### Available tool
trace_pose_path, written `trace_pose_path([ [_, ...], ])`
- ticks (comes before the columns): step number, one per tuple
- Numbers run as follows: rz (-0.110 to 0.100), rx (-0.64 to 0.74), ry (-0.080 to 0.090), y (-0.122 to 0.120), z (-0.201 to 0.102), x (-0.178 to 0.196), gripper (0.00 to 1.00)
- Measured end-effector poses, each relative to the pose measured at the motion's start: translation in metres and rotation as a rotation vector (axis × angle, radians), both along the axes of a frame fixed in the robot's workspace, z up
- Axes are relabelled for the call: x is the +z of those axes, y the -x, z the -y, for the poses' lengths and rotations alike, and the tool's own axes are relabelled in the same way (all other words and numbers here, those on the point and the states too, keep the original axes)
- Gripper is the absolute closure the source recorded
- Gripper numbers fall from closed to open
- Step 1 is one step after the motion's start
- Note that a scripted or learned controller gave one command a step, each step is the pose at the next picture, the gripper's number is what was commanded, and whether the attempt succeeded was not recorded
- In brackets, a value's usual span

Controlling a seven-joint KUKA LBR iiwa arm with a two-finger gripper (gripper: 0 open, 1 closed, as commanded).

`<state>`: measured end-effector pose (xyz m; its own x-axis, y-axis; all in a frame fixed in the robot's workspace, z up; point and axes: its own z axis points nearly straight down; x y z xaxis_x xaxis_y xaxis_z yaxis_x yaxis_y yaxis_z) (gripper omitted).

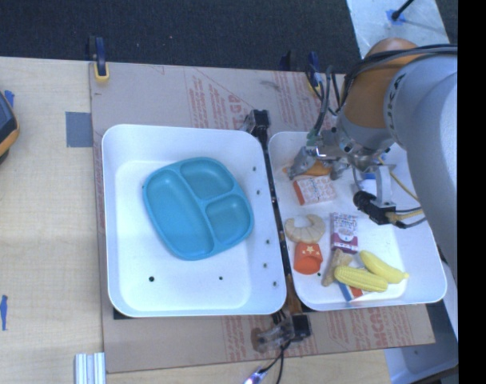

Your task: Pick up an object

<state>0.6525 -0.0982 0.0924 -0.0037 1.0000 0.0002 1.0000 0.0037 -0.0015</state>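
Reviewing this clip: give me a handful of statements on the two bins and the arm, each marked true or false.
1. The blue divided plate lies in the left bin. True.
2. The corn cob lies on the plate. False: it lies in the right bin, near its front edge.
3. The hand is over the right bin's far end. True.
4. The orange cup stands outside both bins. False: it is in the right bin.

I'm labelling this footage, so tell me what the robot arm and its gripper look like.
The arm is bulky and rounded, light grey, with an orange band above the wrist. Thin dark cables loop around the wrist, and a yellow wire runs beside it. The gripper is a small metallic and dark assembly; finer detail is too small to make out.
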Motion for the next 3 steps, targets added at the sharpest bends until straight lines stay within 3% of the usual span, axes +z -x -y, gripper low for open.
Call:
trace_pose_path([
  [1,-0.003,0.004,0.001,0.000,0.001,0.010,1.00],
  [2,-0.003,0.005,0.001,0.000,0.000,0.010,0.00],
  [3,0.002,-0.001,0.001,0.004,0.042,0.118,0.00],
])
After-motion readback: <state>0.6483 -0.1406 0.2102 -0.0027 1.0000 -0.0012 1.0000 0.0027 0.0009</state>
